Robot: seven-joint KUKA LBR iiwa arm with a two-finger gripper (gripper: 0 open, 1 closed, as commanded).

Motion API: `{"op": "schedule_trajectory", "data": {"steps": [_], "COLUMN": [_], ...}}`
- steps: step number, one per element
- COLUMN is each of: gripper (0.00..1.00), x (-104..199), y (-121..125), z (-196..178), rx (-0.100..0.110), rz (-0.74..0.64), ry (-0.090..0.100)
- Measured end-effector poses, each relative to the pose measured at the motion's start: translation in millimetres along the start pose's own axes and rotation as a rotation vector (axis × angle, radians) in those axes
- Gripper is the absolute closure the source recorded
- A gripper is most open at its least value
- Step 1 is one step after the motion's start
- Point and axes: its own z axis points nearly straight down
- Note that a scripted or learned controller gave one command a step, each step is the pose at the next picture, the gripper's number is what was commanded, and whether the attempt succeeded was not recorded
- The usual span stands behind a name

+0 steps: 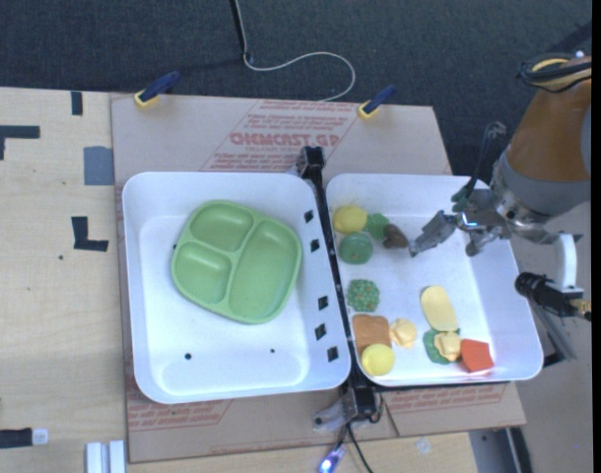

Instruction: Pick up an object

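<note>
Two white bins sit side by side on the worktop [44, 294], on a sheet of cardboard [281, 141] clamped at its far corners. The left bin [148, 363] holds a green divided plate [236, 261], lying tilted toward the bin's middle. The right bin [507, 294] holds small toy foods: a yellow lemon [350, 218] near the divider, a round green piece [356, 248] just below it, a dark green and brown piece [386, 233] to their right, a bumpy green piece [363, 294] lower down, an orange-brown slab [369, 325] touching a yellow ball [377, 360] at the near edge, a small pale yellow piece [403, 334] beside them, a yellow oval [438, 307], a green and yellow piece [442, 346] and an orange-red block [477, 356] in the near right corner. The arm [547, 156] reaches in from the right, and its hand [455, 233] hangs over the right bin's far half, fingers spread apart, one pointing left toward the dark piece, the other to the right. Nothing lies between the fingers; all the toys rest on the bin floor. A black cable [281, 62] loops across the dark floor beyond the worktop.
</note>
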Motion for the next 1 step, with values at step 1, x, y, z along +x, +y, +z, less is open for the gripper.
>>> {"op": "schedule_trajectory", "data": {"steps": [1], "gripper": [1.0], "x": [0.7], "y": [0.1], "z": [-9.8], "rx": [0.001], "rz": [-0.001], "ry": [0.0]}}
